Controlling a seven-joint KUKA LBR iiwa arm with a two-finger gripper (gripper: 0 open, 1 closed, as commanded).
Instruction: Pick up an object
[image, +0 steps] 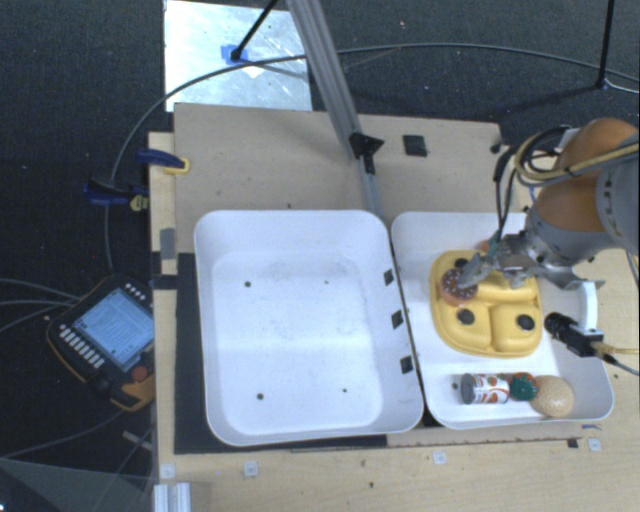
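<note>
My gripper (478, 268) reaches in from the right and hangs low over the far left part of a big yellow moulded piece (490, 318) with dark spots in the right bin (420, 300). A small brown round thing (458, 284) sits right at the gripper's tip, on the yellow piece's left edge. Whether the gripper touches either one I cannot tell. Along the bin's near wall lie a small red-and-white bottle with a green cap (492, 389) and a tan ball (552, 396).
The left bin (215, 300) stands beside the right one. A slanted metal pole (335, 90) crosses the far side of the bench. A control pendant (105, 335) and cables lie on the floor at the left.
</note>
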